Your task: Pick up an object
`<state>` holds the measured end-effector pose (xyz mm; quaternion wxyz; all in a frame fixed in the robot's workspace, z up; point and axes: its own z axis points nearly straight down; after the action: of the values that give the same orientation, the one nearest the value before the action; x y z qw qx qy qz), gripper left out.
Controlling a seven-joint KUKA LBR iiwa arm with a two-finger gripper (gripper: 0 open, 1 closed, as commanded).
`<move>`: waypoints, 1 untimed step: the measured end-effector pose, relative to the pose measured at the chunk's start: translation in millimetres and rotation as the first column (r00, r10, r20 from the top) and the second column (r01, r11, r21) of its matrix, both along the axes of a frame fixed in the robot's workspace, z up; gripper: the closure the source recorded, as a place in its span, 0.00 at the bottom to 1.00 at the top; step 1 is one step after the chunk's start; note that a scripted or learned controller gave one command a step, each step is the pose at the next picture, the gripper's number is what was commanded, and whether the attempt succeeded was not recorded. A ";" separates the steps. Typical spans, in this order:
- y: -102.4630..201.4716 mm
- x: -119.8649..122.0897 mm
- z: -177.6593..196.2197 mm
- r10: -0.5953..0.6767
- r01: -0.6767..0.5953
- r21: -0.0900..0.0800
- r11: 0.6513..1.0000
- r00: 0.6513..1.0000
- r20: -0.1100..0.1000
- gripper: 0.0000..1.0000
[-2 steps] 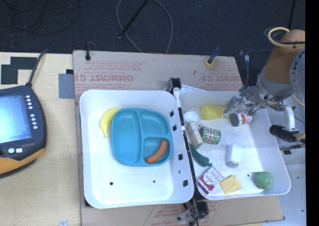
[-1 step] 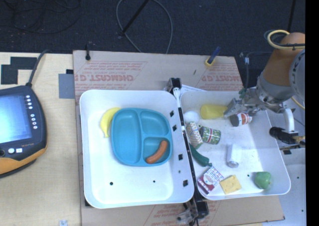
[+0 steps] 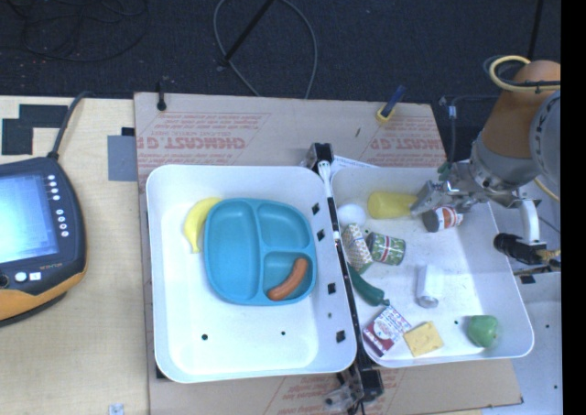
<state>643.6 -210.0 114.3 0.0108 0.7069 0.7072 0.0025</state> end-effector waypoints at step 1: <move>2.9 1.6 -1.3 0.000 0.000 -0.001 1.000 1.000 0.002 0.00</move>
<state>645.2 -207.1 113.1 0.0120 0.7067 0.7074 0.0031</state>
